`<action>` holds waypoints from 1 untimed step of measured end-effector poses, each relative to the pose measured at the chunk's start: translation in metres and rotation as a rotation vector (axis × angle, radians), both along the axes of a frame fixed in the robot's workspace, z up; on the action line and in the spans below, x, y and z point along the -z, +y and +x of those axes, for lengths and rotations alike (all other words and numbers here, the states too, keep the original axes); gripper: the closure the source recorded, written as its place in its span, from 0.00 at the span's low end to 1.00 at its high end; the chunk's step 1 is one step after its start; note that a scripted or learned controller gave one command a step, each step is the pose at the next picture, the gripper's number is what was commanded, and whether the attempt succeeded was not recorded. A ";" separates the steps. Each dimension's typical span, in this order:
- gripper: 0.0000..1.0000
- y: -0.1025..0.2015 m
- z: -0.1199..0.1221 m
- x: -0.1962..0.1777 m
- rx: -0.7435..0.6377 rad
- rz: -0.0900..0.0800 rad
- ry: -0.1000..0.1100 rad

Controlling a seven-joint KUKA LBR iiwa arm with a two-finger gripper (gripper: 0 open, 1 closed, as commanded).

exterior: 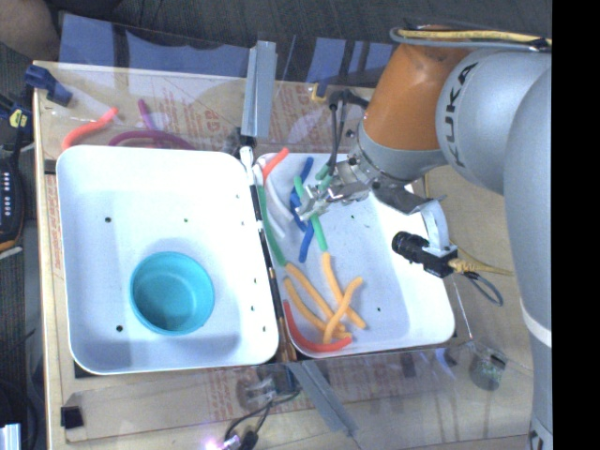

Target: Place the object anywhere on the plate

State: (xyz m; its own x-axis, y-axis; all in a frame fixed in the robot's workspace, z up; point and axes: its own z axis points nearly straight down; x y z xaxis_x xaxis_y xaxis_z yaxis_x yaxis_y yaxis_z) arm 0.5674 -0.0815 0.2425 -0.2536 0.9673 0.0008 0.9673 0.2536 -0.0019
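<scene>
We see the gripper hanging low over the upper left part of the right bin, its metal fingers pointing toward the bin's left wall, with the grey arm and its orange band reaching in from the right. We cannot tell how far the fingers stand apart, nor whether anything lies between them; the tips are lost among the sticks. Directly at the tips sits a cluster of thin sticks: a green stick running down from under the gripper, a blue stick just beside it to the left, and another blue stick just above the tips. A long green stick lies along the bin's left wall. Further down the same bin, apart from the gripper, lie several orange sticks crossing one another, and a red stick curving along the lower edge. The plate, a blue round dish, sits in the lower part of the left bin, well apart from the gripper and from all the sticks.
</scene>
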 end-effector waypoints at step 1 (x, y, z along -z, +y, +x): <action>1.00 0.108 -0.057 0.010 0.021 -0.001 0.004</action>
State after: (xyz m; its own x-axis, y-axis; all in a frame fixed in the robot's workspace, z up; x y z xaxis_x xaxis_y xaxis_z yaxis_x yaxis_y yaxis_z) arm 0.5101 0.0263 0.2326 -0.2336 0.9723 0.0004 0.9723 0.2336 -0.0060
